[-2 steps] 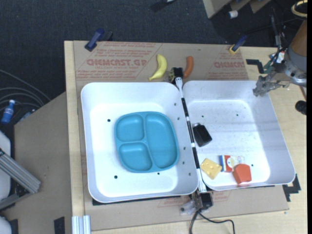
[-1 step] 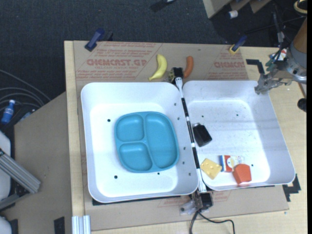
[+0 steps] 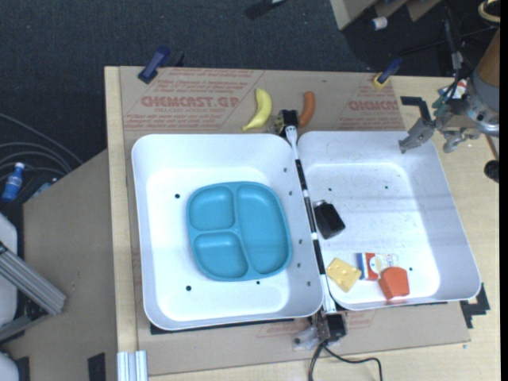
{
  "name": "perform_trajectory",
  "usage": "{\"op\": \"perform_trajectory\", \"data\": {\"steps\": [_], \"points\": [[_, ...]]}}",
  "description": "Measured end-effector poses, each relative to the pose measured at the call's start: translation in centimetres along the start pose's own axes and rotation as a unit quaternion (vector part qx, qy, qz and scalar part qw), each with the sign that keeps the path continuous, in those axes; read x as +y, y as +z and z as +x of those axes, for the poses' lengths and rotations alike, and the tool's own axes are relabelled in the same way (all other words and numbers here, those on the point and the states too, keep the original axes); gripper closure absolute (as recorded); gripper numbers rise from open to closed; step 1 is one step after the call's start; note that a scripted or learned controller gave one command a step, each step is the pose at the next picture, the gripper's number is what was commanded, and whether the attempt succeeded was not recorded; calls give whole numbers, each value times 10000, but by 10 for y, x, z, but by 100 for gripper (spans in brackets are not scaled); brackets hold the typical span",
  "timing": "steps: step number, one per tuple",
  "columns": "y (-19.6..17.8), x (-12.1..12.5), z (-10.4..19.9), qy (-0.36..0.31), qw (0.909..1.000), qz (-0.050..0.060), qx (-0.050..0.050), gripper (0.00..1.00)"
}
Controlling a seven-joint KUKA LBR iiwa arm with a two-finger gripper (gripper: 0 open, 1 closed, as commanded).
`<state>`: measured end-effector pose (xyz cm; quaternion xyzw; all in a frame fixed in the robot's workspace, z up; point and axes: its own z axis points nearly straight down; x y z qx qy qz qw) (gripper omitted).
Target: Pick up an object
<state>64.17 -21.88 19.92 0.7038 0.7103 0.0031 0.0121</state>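
The small orange plastic cup (image 3: 394, 282), lower right of frame, looked light and rigid; grip its sides. The two-finger gripper (image 3: 425, 131) hung open, empty.

I have one fixed camera, mounted above the bench (image 3: 119, 236) and looking down at a slant, far enough back that both white bins fit in frame with bench margin round them. The left bin (image 3: 155, 173) sits left of centre and the right bin (image 3: 444, 213) runs close to the right edge. Dark floor (image 3: 159, 14) fills the strip beyond the bench's far edge, and the arm (image 3: 484, 94) enters at the upper right.
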Motion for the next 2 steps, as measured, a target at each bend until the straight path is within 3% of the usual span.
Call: {"op": "perform_trajectory", "data": {"steps": [1,2], "points": [[115,22,49,41,9999,122,73,0],[104,24,48,35,9999,100,61,100]]}}
